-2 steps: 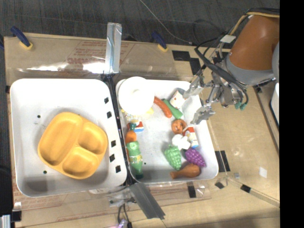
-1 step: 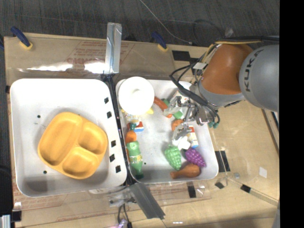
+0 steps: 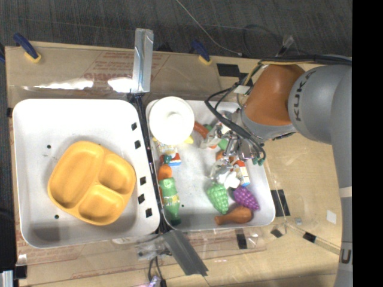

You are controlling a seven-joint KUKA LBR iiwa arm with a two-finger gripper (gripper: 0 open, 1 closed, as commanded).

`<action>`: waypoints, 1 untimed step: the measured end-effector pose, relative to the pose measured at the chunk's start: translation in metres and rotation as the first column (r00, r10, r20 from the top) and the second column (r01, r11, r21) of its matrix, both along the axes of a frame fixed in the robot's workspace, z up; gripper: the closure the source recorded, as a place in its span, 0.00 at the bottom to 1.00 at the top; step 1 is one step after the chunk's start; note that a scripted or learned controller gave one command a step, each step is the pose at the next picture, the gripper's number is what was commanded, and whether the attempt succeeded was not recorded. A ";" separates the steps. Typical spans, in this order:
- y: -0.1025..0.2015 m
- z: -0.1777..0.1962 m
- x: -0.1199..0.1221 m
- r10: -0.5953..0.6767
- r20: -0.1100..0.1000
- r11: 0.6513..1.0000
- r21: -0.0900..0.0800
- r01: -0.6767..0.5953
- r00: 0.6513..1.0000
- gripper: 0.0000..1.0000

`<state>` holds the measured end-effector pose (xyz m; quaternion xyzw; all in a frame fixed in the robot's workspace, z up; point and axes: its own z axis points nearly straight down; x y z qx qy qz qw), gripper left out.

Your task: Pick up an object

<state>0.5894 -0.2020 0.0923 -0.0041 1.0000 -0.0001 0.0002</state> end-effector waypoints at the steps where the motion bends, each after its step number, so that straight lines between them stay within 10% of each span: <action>1: 0.011 0.002 0.020 0.164 0.005 0.987 -0.002 -0.164 0.986 0.00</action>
